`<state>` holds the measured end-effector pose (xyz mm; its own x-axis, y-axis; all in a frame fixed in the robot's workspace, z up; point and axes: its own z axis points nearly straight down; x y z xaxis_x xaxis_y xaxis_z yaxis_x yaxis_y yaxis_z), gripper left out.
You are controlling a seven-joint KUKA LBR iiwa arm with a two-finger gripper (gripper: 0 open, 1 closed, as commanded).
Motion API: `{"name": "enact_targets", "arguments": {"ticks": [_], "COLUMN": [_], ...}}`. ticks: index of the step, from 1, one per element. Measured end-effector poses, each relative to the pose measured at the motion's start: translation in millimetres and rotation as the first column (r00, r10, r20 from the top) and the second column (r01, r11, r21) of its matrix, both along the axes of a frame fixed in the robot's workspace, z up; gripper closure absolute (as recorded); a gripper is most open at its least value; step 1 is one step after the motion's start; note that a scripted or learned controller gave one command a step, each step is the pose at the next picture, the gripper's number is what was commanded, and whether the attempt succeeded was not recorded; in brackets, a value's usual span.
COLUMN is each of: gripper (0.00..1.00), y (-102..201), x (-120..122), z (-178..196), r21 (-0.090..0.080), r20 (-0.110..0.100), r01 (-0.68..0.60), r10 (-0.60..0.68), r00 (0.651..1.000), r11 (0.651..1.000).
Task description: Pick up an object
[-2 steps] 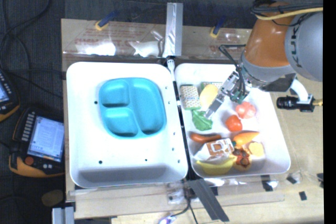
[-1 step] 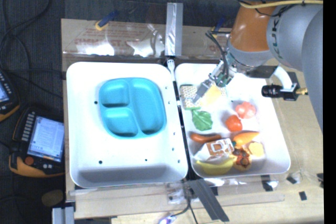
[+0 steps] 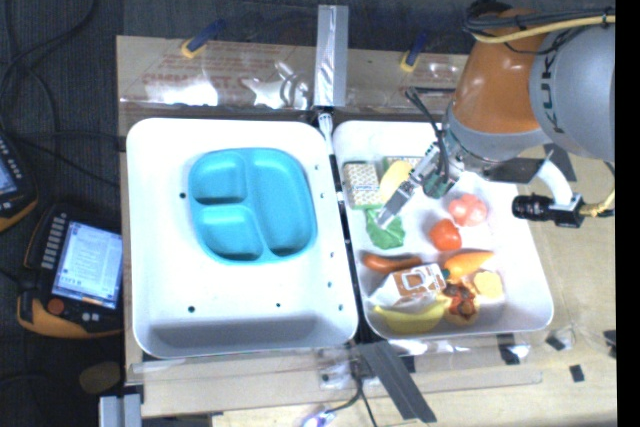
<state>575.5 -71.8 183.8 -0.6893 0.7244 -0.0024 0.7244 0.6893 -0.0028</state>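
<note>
A blue sectioned tray (image 3: 248, 203) is lying in the middle of the left bin (image 3: 160, 305). In the right bin (image 3: 528, 300), a green leafy item (image 3: 386, 232) is sitting near the left wall, with a waffle-patterned piece (image 3: 360, 181) toward the far left corner. The gripper (image 3: 385, 215) is reaching down at a slant over the green item, its tip right at that item's top edge; whether it is touching or gripping anything is unclear, and how far it is spread cannot be told. A red tomato (image 3: 446, 235), a pink ball (image 3: 467, 209) and a banana (image 3: 412, 319) along the near edge are lying further right.
</note>
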Motion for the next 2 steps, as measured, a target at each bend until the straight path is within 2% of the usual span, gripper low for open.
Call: {"name": "enact_targets", "arguments": {"ticks": [1, 2], "gripper": [0.00, 0.00], "y": [-25, -22], "x": [-41, -62], "z": [-93, -1], "r21": [0.006, 0.000], "r20": [0.005, 0.000], "r01": [0.399, 0.536], "r10": [-0.399, -0.536], "r00": [0.917, 0.844], "r11": [0.917, 0.844]}}
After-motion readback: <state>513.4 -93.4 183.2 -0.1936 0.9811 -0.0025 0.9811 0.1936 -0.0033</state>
